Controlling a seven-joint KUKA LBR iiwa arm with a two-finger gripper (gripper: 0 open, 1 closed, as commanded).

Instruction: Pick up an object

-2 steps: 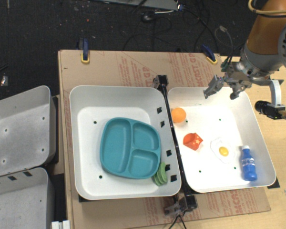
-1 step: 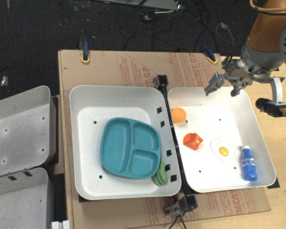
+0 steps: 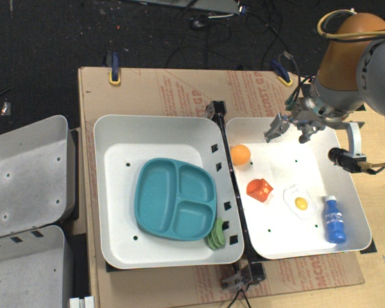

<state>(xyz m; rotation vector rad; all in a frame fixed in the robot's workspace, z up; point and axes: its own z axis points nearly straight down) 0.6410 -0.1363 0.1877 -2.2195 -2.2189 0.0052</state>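
Observation:
The right bin [image 3: 356, 239] holds an orange ball [image 3: 240, 154], a red pepper-like piece [image 3: 259, 189], a toy fried egg [image 3: 299, 203] and a small blue bottle [image 3: 334, 219]. My gripper [image 3: 290, 131] hangs over the bin's far edge, fingers open and spread, with nothing between them. It is up and to the right of the orange ball, well apart from every object.
The left bin [image 3: 109, 172] carries a teal divided plate [image 3: 176, 198] with a green item [image 3: 215, 235] at its lower right corner. A black divider [image 3: 226, 165] separates the bins. Clamps [image 3: 115, 69] hold the cardboard base. White lids [image 3: 25, 172] lie at far left.

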